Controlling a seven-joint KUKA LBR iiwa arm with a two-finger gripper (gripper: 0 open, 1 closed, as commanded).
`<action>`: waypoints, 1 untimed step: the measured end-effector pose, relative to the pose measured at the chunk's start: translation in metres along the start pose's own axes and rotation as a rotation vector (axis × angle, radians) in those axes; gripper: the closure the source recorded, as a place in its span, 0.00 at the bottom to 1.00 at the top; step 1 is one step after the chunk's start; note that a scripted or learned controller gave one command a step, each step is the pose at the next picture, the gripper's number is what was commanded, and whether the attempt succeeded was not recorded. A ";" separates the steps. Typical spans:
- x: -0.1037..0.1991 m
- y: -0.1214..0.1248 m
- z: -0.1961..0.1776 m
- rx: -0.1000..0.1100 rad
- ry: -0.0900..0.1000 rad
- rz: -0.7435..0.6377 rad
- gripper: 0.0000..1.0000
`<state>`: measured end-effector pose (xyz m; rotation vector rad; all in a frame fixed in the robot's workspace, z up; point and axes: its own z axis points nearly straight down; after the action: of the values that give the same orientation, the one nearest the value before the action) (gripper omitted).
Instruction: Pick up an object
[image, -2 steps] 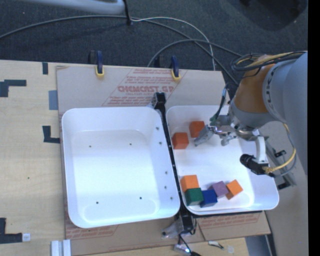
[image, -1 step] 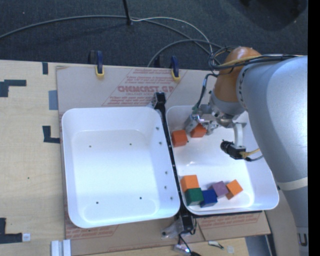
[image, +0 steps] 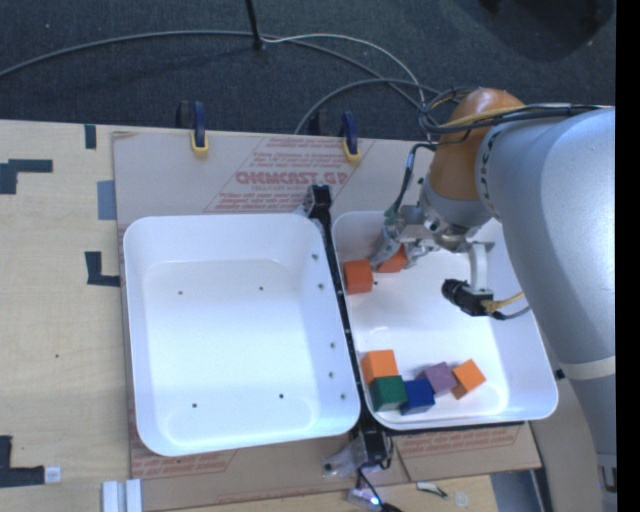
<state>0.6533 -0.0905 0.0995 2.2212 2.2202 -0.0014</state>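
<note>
Camera view: claw (image: 388, 252) working at the right bin's (image: 520, 395) far end. 1 orange block (image: 357, 276) sitting just left-below it; another orange piece (image: 393, 261) showing at its tips. Advice: centring the fingers over 1 block before closing. Opening: cannot tell; grip unconfirmed. 5 blocks (image: 420, 382) lying well below.

Arm (image: 560, 230) was bulky, smooth grey, with an orange band (image: 470, 140) above the wrist; thin black cables (image: 440, 105) ran along it.
</note>
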 end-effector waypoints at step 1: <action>0.066 -0.010 -0.095 -0.008 0.002 -0.006 1.00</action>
<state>0.6438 -0.0246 0.1939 2.2112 2.2241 0.0107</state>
